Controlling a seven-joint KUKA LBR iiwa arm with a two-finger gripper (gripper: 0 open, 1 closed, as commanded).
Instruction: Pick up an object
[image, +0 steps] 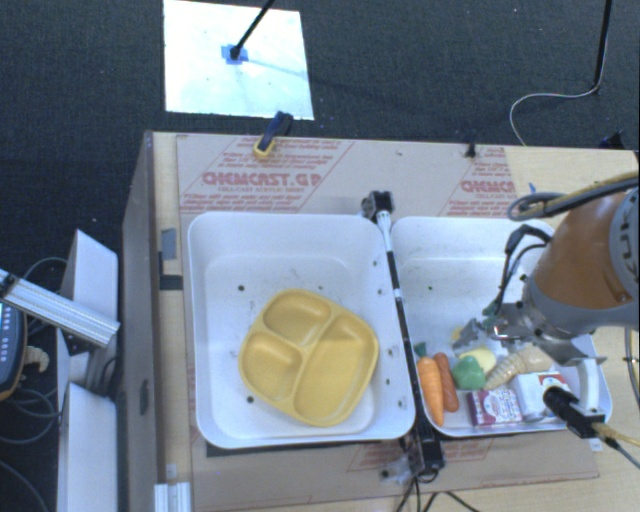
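Bench: two white bins side by side, board surface lettered in red.

Left bin: holds a yellow divided plate, lying flat, toward the near side.

Right bin: objects crowded into the near corner; far half bare.

Arm: reaches in from the right, orange band above the wrist, wrist low over the object cluster.

Gripper: sits just above and beside the pile, close to the yellow-green item. How wide it stands cannot be told, since the wrist body hides the tips. Nothing is seen lifted.

Objects, right bin, near corner:
- red box, flat against the near wall
- carrot, next to the divider, with a second reddish stick touching it
- cone, pale, tilted, between box and gripper
- green lump, touching the cone
- yellow ball, right under the gripper

Progress, my judgement: approach done, the tool is down at the pile. Grasp not confirmed; lift still to do. Candidate target looks to be the ball or the cone.
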